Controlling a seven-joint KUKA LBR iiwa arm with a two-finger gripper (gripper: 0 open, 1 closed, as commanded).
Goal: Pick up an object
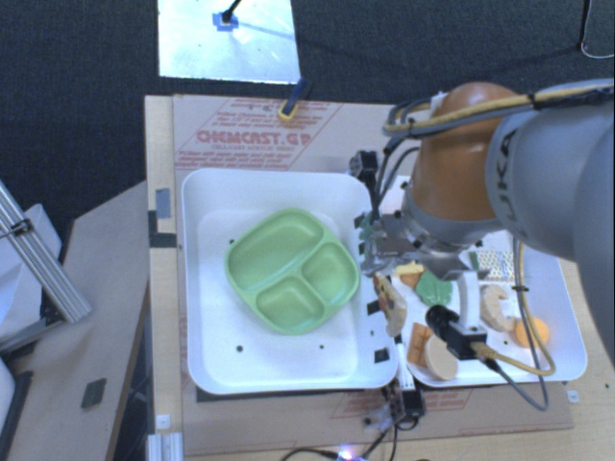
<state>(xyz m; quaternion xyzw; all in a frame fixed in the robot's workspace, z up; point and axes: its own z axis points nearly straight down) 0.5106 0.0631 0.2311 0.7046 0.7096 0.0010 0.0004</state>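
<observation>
Hanging over the right shallow white bin point(567, 349), grey arm's two-finger gripper point(415, 275), finger state impossible to tell | pale green three-compartment plastic tray point(291, 270) lying left in left white bin point(207, 353), long axis diagonal | small food-like pieces point(437, 356) directly beneath | brown board point(252, 134) reading "CHEMCAST"

Lt green tray point(292, 271), 2 white bins point(207, 353), orange wrist band point(452, 161).

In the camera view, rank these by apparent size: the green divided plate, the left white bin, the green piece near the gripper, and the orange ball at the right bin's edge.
1. Left white bin
2. Green divided plate
3. and 4. Green piece and orange ball: they look alike in size, and the arm partly hides both, so I won't rank them.
</observation>
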